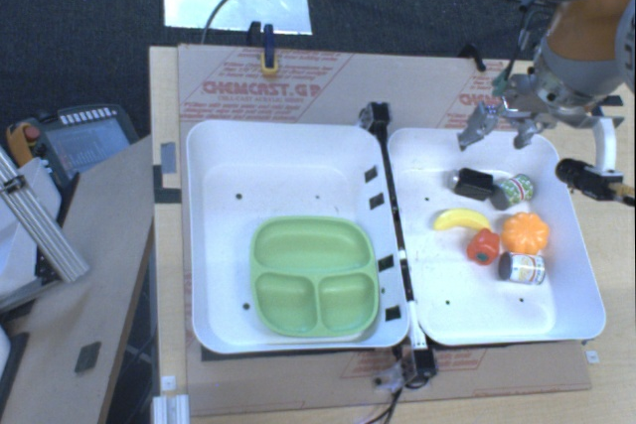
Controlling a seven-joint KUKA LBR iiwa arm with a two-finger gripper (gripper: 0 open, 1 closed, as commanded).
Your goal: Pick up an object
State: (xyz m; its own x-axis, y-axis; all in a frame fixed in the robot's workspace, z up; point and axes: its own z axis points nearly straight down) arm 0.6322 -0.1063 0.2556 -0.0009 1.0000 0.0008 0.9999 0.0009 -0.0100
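The right bin [556,318] holds several small things: a black block [474,183], a green-and-white can [515,190], a yellow banana [461,219], a red pepper [483,246], an orange pumpkin [525,232] and a small labelled can [523,268]. My gripper [501,128] hangs above the bin's far edge, up and slightly right of the black block. Its two fingers are spread apart with nothing between them.
The left bin [214,164] holds a green divided plate [314,276] at its near side. A black divider with clips [388,213] runs between the bins. A pendant [84,139] and a metal rail [40,223] lie at the far left.
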